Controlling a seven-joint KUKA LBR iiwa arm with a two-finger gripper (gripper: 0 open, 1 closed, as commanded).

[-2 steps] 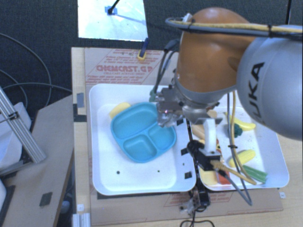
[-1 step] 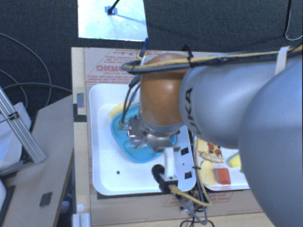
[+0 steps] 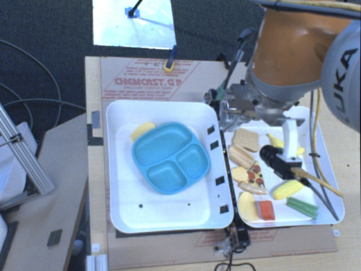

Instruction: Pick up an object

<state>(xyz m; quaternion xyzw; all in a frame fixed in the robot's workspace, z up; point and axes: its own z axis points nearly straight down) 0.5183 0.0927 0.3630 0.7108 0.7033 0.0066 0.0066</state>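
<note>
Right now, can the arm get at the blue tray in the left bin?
Probably yes: the blue tray lies uncovered in the left bin, nothing on top, and the arm hangs over the adjoining right bin.

A light-blue plastic plate with three compartments [image 3: 170,157] lies flat and face up, turned at a slant, in the middle of the left-hand white bin [image 3: 121,208]. A pale yellow rounded piece [image 3: 142,130] pokes out from under its upper-left edge.

In the right-hand white bin [image 3: 282,222], toy foods lie close together. A tan square cracker [image 3: 246,138] sits above a tan bun-shaped roll [image 3: 241,156]. Below them lies a pizza slice with red dots [image 3: 255,176]. To its right are a yellow corn cob [image 3: 287,189] and a green stick [image 3: 302,206]. An orange-red block [image 3: 265,210] rests on a pale yellow disc [image 3: 247,199].
</note>
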